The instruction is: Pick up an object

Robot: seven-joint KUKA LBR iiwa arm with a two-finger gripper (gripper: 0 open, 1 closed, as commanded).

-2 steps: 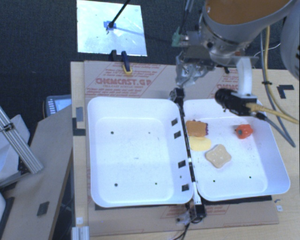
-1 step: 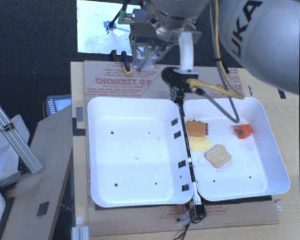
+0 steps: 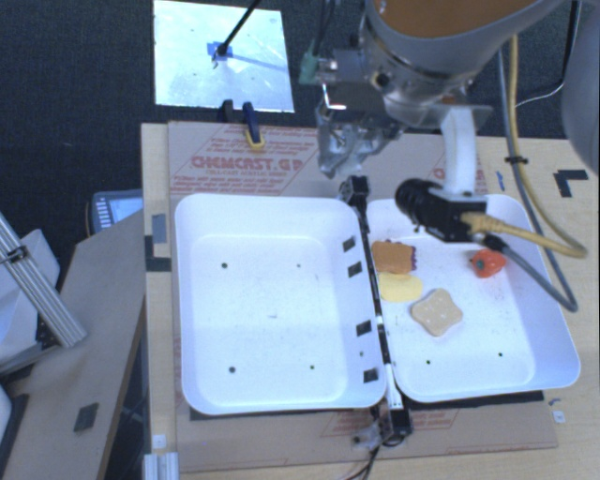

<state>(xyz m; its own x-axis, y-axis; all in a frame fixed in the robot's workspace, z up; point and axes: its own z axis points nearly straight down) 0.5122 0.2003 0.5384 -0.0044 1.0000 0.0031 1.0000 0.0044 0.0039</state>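
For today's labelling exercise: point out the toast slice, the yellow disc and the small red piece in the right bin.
toast slice (image 3: 437, 312), camera view, centre of its top face
yellow disc (image 3: 401, 289), camera view, its middle
small red piece (image 3: 487, 263), camera view, its body

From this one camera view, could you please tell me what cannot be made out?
- Claw: blurred against the cardboard, so open or shut is unclear.
- Arm: cut off by the top edge.
- Right bin: its back wall is partly hidden by the black fixture.
- Orange-red object: too small to identify.
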